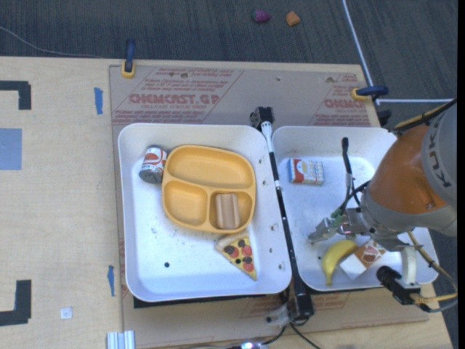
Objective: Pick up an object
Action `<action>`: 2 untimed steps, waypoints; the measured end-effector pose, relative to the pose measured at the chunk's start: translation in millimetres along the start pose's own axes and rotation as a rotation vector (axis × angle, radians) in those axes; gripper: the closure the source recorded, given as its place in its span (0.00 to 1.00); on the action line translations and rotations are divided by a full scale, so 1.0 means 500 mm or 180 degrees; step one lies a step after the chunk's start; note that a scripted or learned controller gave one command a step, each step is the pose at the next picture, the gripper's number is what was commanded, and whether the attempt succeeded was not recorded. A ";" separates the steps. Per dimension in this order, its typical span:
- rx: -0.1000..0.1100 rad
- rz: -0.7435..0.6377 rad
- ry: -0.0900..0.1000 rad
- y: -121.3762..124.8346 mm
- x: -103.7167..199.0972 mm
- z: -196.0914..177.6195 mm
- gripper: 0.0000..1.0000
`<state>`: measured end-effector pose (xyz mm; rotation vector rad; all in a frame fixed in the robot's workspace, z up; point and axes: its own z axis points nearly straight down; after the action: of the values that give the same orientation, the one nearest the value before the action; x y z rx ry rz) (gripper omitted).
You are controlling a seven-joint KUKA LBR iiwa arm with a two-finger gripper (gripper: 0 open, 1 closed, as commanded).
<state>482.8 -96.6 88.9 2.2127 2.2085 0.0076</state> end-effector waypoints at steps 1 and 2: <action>0.0000 0.0002 0.0000 0.000 0.000 0.000 0.00; -0.0001 0.0005 -0.0002 0.000 0.001 0.000 0.00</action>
<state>482.8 -96.2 88.8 2.2140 2.2063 0.0072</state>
